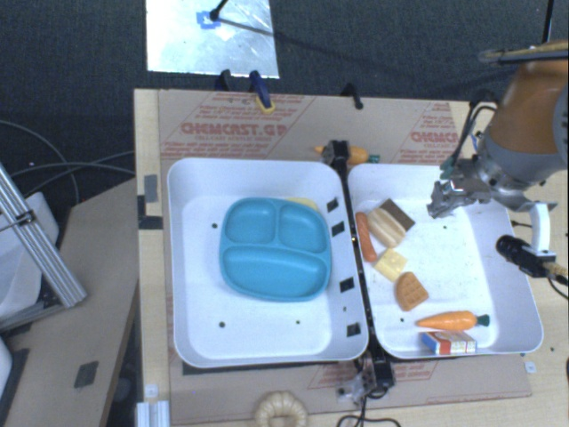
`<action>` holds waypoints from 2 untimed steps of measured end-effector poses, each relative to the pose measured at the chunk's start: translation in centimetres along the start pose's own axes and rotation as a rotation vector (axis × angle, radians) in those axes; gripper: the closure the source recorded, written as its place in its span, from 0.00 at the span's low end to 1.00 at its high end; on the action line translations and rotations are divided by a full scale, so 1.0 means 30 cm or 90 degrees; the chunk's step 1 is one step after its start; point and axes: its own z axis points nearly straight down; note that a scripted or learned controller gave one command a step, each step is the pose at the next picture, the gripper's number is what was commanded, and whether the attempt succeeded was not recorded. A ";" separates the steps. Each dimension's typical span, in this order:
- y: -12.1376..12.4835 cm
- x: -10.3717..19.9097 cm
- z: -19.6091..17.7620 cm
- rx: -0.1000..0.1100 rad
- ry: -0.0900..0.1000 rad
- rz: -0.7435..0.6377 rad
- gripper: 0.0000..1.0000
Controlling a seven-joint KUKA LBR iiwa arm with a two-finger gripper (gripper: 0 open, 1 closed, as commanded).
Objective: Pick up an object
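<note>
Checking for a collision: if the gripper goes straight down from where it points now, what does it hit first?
Most likely the bare floor of the right bin, beside the layered block; the gripper looks clear of the toys, though depth is unclear.

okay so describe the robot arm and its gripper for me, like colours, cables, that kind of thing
The arm is grey with a broad orange band above the wrist. A thin black cable loops beside it. The gripper is small, dark grey metal. A white bracket with a black cylinder hangs below the wrist.
</note>
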 end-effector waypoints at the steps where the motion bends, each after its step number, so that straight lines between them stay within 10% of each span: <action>1: 0.003 0.000 -0.005 0.004 0.001 0.000 1.00; 2: 0.040 0.196 0.004 0.004 0.002 -0.004 1.00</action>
